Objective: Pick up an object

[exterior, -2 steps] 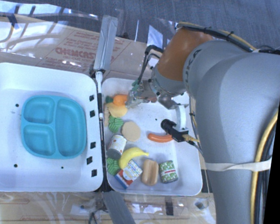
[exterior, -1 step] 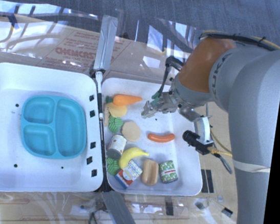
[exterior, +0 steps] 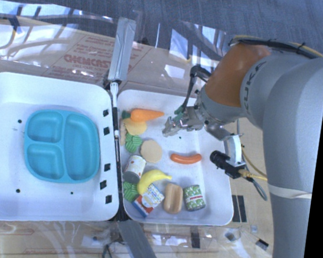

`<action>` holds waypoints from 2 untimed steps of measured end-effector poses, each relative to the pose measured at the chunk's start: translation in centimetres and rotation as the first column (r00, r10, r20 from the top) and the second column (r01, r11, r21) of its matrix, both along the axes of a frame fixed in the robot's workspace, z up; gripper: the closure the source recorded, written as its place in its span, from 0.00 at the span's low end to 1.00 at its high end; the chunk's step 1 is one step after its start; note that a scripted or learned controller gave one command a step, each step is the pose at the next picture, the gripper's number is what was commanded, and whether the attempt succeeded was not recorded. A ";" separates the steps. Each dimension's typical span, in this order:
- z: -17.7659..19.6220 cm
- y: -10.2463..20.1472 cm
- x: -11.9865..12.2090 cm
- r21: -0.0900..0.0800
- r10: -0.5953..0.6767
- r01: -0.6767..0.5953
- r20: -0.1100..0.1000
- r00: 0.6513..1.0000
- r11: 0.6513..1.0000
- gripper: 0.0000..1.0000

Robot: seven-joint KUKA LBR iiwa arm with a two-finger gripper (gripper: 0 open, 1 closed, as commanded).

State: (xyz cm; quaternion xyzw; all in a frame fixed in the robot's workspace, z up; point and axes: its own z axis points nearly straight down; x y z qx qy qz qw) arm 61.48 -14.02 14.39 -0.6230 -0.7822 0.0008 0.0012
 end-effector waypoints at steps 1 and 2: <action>-5.2 -3.2 -5.2 0.001 0.121 -0.121 0.000 0.993 0.993 0.00; 1.6 0.3 2.7 -0.003 0.435 -0.435 0.006 0.900 0.900 0.00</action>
